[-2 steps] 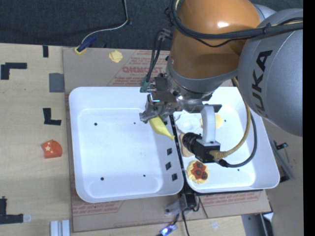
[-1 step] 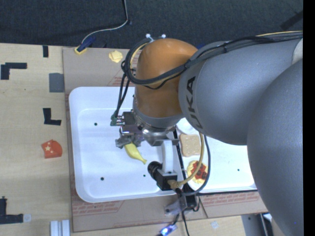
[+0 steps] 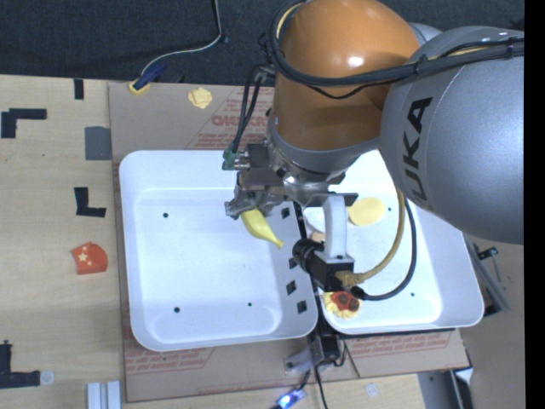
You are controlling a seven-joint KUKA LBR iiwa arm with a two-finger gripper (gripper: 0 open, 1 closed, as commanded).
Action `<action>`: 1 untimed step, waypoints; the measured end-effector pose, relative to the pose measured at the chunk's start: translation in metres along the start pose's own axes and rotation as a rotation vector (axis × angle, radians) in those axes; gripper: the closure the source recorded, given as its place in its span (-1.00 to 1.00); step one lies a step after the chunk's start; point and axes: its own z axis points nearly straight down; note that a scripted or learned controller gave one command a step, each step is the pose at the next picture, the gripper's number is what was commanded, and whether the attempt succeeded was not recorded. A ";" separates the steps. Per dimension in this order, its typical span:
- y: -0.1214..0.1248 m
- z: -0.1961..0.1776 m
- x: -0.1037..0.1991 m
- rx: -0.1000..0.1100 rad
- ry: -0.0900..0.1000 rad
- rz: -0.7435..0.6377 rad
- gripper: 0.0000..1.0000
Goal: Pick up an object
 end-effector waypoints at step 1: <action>-0.002 0.026 0.057 0.011 -0.003 -0.005 1.00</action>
